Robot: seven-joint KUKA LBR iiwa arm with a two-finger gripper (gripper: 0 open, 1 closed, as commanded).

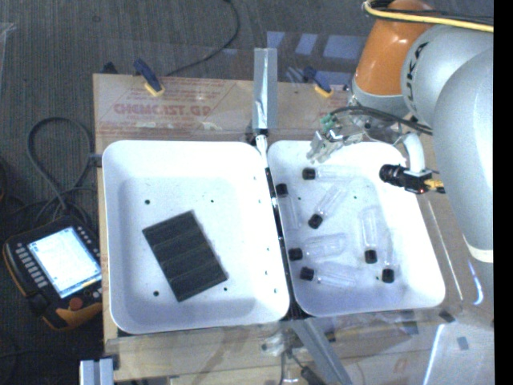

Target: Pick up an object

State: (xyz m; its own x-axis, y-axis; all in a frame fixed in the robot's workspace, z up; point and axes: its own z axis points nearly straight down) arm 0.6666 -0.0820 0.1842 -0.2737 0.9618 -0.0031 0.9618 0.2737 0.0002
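Observation:
The right white bin (433, 283) holds several clear plastic bottles with black caps. One bottle (329, 200) lies slantwise in the middle, another (328, 245) lies below it, and a third (338, 277) rests near the front wall. An upright-looking bottle (370, 229) lies toward the right. My gripper (324, 144) hangs over the far left corner of this bin, just above a black cap (309, 173). Nothing is visibly held in it. A black ribbed slab (183, 255) lies flat in the left bin (120, 215).
The grey arm with its orange band (385, 54) fills the upper right and overhangs the right bin's far side. A black fitting (401, 175) juts out near the bin's right wall. A teach pendant (56, 267) sits left of the bench.

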